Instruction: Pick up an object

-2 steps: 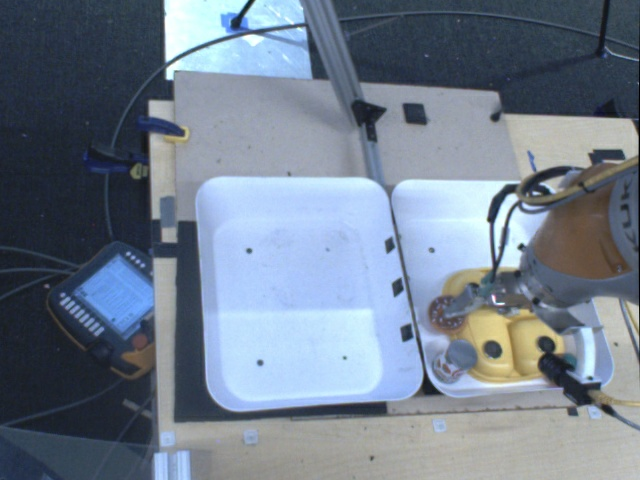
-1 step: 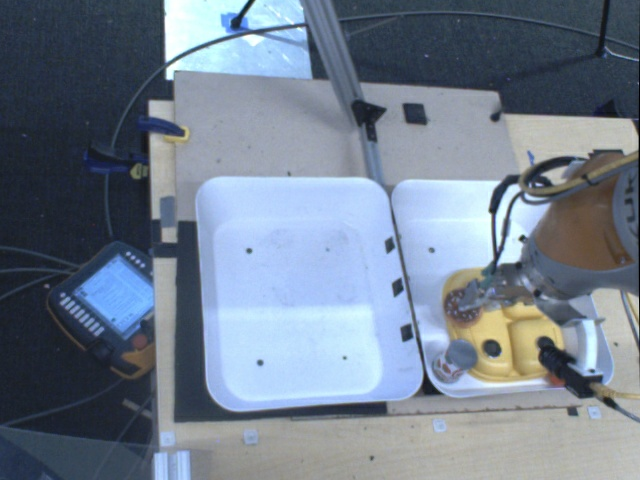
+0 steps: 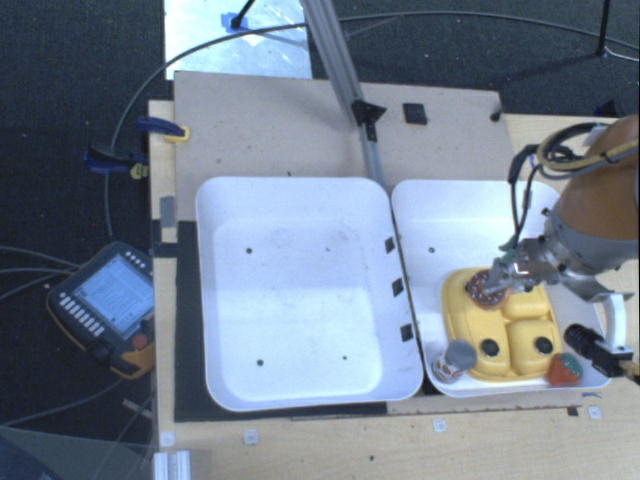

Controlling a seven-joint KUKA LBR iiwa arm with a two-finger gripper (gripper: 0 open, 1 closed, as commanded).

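In the right bin [image 3: 440,218], a large yellow moulded toy [image 3: 505,338] with black dots lies against the near wall. A small brown ring-shaped object [image 3: 487,290] rests on the toy's far left corner. My gripper [image 3: 503,274] is low over that corner, right at the brown ring, and the view does not show whether the ring is between its tips. A grey-capped little object [image 3: 455,356] lies at the toy's near left. At the bin's near right corner sits a red strawberry-like piece [image 3: 566,369].
The left bin [image 3: 290,288] stands beside the right one, with a shared ridge between them. A teach pendant [image 3: 105,303] lies off the bench to the left. A slanted metal pole [image 3: 335,48] rises behind the bins.
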